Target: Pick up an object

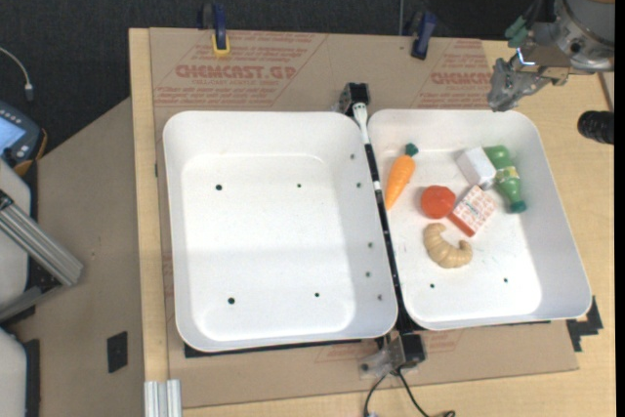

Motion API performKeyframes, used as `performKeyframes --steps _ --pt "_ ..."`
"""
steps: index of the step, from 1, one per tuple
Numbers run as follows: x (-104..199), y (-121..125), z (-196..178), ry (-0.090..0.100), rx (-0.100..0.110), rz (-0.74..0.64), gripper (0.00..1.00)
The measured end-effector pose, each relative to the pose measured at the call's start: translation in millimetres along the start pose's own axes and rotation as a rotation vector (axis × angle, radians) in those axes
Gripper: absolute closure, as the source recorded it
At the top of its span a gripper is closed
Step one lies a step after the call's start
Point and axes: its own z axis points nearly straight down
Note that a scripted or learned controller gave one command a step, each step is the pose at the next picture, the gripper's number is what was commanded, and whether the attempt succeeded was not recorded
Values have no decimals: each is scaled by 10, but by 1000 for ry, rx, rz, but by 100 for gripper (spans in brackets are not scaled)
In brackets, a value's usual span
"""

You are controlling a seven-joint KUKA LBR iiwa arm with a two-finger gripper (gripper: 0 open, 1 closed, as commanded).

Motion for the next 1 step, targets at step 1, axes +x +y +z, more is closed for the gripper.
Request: performKeyframes --steps 1 --pt "-291 -586 309 1 13 13 100"
